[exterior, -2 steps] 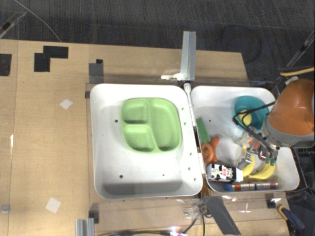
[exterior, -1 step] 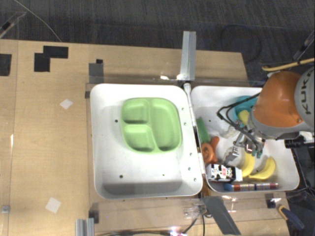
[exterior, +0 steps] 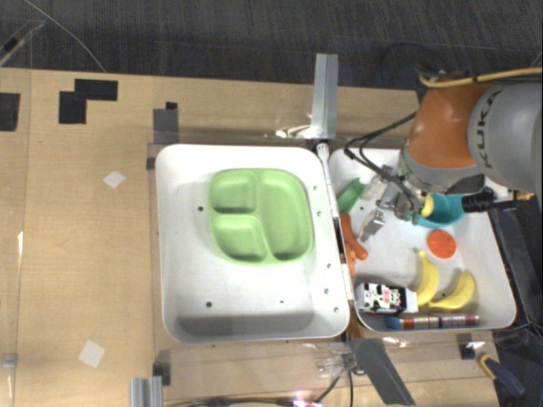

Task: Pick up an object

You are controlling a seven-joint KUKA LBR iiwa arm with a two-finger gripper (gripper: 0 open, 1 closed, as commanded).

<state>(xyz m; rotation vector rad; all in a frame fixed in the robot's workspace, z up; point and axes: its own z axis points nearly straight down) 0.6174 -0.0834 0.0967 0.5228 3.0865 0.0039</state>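
My gripper (exterior: 376, 220) hangs over the upper left part of the right bin (exterior: 501, 308), below the grey wrist and orange band. A green object (exterior: 348, 195) lies just to its left, by the bin's wall. An orange carrot-shaped piece (exterior: 353, 246) lies below the gripper along the divider. A teal cup (exterior: 443, 210) with something yellow in it sits right beside the wrist. Nothing shows held in the gripper.
The right bin also holds an orange disc (exterior: 441, 244), two yellow bananas (exterior: 428, 278), a small black-and-white box (exterior: 382, 297) and markers (exterior: 434, 320) along the front wall. A green divided plate (exterior: 259, 214) lies in the left bin (exterior: 182, 312).
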